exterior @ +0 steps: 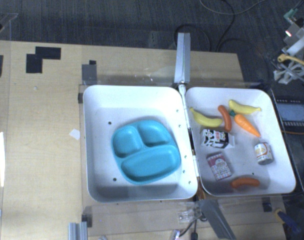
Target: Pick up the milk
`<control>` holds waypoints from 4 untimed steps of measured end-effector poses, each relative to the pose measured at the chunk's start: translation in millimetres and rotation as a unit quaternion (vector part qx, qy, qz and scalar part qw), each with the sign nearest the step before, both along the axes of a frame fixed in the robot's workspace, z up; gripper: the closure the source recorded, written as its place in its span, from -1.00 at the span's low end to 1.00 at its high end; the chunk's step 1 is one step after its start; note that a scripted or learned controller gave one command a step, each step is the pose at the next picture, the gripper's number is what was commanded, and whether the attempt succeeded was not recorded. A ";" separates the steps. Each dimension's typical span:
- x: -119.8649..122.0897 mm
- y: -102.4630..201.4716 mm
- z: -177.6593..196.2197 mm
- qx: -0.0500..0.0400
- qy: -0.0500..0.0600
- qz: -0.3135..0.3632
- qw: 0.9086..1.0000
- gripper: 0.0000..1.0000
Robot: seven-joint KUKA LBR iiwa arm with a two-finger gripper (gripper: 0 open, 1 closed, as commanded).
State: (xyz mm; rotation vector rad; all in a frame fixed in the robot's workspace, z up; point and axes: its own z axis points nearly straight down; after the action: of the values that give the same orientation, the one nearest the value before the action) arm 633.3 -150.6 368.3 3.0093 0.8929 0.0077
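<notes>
Part of the pale arm (pixel 298 43) shows at the far upper right edge, its details blurred.

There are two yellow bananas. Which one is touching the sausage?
The curved yellow plastic banana lying nearer the blue tray; its tip meets the red-orange toy sausage. The other yellow banana lies beside the orange carrot.

The two white bins (pixel 91 149) look like smooth plastic with a soft shine. The blue divided plate (pixel 145 150) is also plastic, a little glossy. The tabletop (pixel 36 134) seems pale wood, matt. The milk carton (pixel 214 138) looks like printed paper, and the small can (pixel 263 153) like shiny metal.
</notes>
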 end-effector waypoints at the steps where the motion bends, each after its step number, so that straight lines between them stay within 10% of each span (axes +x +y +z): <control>1: 1.4 2.0 10.6 -0.001 -0.001 0.005 1.000 1.00; 4: 5.7 8.8 43.7 -0.002 -0.005 0.020 1.000 1.00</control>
State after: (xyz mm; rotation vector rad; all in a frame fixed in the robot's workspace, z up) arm 639.0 -141.7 412.0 2.9839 0.9502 0.0220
